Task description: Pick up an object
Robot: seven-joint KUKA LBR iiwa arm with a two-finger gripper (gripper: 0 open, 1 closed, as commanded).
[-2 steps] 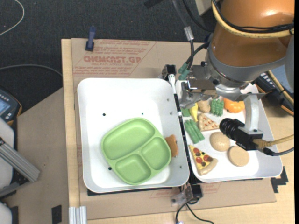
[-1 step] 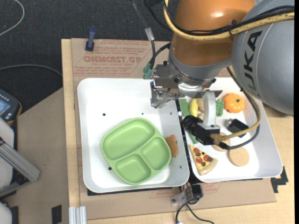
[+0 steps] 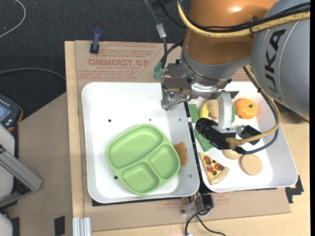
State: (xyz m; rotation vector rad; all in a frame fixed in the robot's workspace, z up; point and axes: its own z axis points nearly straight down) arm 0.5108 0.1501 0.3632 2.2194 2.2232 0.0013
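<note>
Pizza slice (image 3: 214, 167) lies flat in the near left corner of the right bin (image 3: 278, 173). The gripper (image 3: 172, 95) hangs farther back; I cannot tell how its jaws are. Come straight down, clear of the wall.

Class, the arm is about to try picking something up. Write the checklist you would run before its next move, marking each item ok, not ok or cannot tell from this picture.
1. Things to pick are in view: ok. A pizza slice, a round biscuit and an orange fruit lie in the right bin.
2. Gripper located: ok. The gripper hangs over the far right corner of the left bin.
3. Target under the gripper: not ok. Bare bin floor seems to lie below it.
4. Green plate clear of the gripper: ok, apart.
5. Brown piece graspable: cannot tell. It sits between the plate and the bin wall.
</note>
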